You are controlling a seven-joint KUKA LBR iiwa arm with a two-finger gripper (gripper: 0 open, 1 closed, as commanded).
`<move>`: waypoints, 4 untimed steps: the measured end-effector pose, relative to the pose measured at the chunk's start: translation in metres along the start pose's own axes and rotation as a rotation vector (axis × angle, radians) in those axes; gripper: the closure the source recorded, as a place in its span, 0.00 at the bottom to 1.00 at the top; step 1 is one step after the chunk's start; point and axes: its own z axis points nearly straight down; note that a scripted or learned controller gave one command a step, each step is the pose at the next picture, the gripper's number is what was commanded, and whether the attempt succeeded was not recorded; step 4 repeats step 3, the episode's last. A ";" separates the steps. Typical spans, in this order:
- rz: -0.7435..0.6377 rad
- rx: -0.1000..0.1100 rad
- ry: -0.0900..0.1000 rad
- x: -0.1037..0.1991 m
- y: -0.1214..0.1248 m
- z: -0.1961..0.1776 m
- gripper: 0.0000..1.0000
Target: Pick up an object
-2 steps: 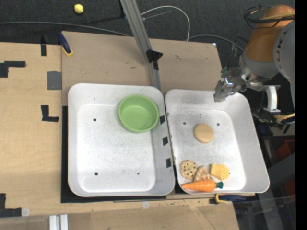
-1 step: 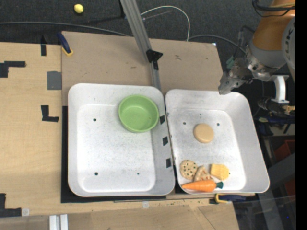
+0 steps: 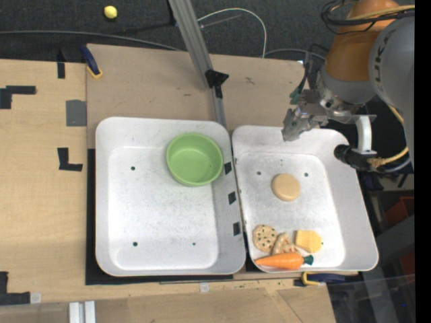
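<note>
An orange toy carrot with a green tip is lying at the near edge of the right white bin, at about six o'clock in it. Just behind the carrot, a round brown cookie with dark chips, a small tan cracker-like piece and a yellow piece of toy corn are sitting close together in a row. A round tan bread bun is resting alone in the middle of that bin. In the left white bin, a round green plastic bowl is sitting at about one o'clock. The grey two-finger gripper is hanging over the far rim of the right bin at about twelve o'clock, holding nothing; I cannot tell how wide it is open
</note>
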 end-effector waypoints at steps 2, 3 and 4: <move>-0.002 0.000 0.001 0.113 -0.031 0.002 1.00; -0.001 0.001 0.000 0.159 -0.049 -0.003 1.00; -0.001 0.001 0.000 0.159 -0.049 -0.003 1.00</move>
